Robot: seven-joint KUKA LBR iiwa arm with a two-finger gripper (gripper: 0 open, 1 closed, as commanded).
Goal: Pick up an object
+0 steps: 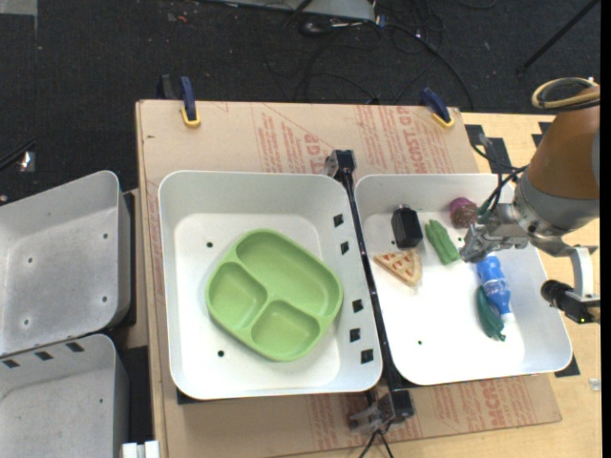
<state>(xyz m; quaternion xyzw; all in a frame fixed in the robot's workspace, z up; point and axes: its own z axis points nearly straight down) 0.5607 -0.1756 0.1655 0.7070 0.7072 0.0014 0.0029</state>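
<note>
Our gripper (474, 246) hangs low over the right bin (458, 365), just above the blue bottle (493, 282), which lies beside a dark green toy (492, 318); we cannot tell how it is set. The bottle looks light, stiff and smooth, likely to roll, so we would clamp across its middle.

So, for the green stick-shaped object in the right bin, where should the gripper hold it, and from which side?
Grip the green stick-shaped object at its middle, coming from above, fingers closing across its narrow width. It lies flat and long on the right bin's floor, with free floor on both long sides. The black object and the gripper are nearby, so keep centred.
</note>
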